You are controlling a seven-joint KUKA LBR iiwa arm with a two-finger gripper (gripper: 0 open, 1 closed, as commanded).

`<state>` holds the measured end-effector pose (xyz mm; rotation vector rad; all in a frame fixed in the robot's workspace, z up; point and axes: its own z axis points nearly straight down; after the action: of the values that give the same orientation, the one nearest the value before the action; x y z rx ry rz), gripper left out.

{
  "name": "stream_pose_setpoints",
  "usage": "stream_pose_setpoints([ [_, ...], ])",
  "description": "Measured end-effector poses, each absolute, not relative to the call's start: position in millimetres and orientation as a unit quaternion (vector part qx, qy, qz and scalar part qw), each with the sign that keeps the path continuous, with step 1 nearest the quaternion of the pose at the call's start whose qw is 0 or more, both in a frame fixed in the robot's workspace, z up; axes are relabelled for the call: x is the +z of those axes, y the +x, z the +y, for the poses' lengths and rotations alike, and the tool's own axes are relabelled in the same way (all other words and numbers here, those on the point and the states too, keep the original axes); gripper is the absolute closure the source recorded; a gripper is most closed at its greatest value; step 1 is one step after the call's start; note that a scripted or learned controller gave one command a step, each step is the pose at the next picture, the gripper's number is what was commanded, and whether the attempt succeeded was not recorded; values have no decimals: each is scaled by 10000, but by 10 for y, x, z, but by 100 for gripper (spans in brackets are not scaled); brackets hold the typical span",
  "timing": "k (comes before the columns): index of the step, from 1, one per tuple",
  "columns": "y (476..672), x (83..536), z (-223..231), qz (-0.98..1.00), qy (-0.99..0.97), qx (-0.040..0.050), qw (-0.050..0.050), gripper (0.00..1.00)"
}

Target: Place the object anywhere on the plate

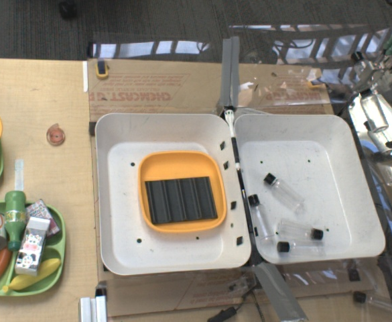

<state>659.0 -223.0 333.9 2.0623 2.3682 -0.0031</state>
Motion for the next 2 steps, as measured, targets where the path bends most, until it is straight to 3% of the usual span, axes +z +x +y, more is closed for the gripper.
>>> stream_pose_setpoints([
  [1, 6599, 4319, -2215, 8412, 5407, -7, 11, 100],
  [2, 6600, 4322, -2213, 8413, 5405, -5, 12, 0],
])
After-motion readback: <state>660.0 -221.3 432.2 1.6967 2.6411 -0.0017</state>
